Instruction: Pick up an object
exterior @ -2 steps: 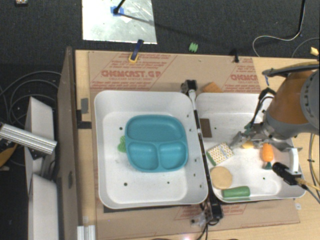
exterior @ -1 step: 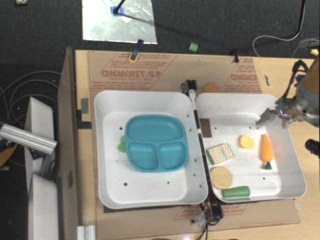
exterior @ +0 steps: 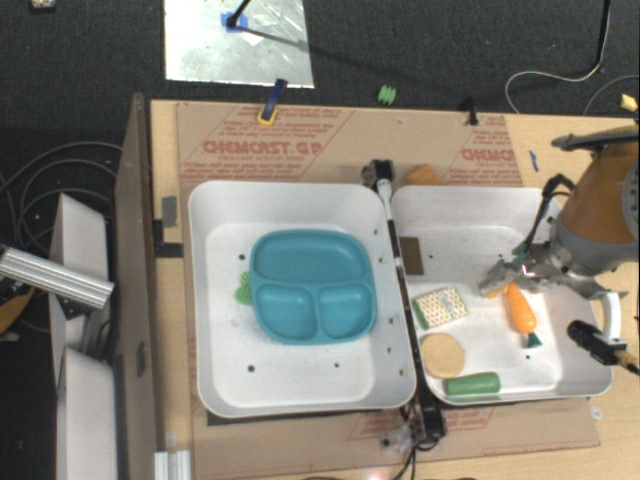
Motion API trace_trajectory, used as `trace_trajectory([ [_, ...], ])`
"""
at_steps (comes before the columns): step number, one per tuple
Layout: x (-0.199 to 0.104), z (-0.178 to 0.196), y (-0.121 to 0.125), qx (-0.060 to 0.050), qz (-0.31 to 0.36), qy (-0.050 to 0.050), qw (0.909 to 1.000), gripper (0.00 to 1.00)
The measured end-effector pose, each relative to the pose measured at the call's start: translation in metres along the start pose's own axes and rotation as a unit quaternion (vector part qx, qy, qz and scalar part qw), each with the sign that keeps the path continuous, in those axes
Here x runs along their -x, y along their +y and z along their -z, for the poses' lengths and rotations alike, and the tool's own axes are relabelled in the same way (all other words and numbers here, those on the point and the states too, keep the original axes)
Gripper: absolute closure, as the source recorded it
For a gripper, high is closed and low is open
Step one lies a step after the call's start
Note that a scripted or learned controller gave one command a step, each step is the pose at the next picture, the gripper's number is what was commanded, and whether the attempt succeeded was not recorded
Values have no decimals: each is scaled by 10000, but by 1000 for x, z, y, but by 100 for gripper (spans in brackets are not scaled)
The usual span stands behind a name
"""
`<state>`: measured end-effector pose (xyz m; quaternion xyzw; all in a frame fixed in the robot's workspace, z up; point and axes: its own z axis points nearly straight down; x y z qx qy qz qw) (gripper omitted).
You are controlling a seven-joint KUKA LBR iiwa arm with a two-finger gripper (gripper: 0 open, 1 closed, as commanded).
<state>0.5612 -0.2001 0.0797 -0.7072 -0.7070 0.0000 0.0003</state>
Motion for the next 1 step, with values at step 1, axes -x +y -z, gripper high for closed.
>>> trace_trajectory([
  [1,1,16,2,27,6,-9,10000,100],
])
